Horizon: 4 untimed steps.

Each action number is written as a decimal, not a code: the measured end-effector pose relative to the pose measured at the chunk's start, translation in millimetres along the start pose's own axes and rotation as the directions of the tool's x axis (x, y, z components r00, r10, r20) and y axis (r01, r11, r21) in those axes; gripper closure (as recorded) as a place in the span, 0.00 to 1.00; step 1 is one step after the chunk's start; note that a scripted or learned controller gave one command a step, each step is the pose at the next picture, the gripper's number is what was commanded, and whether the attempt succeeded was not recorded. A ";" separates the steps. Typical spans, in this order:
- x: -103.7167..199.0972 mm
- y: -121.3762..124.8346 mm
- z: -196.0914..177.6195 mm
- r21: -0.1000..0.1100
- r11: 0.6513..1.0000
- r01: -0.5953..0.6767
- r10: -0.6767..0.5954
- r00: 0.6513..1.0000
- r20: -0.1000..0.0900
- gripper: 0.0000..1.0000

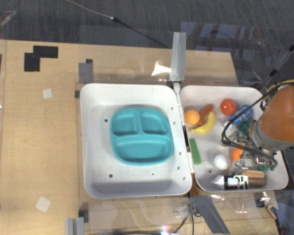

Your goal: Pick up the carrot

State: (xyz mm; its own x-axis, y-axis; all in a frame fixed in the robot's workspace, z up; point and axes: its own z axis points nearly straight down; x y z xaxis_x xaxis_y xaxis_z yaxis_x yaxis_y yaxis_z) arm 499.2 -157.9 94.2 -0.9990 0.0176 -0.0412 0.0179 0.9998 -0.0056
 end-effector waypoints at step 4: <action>-62.8 41.9 7.1 0.010 0.858 -0.513 0.513 0.858 -0.025 0.00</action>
State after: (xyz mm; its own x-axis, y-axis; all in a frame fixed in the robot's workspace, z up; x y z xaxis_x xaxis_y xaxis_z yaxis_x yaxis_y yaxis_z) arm 562.9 -117.2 89.5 -0.8489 0.5284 -0.0129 0.5284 0.8490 0.0061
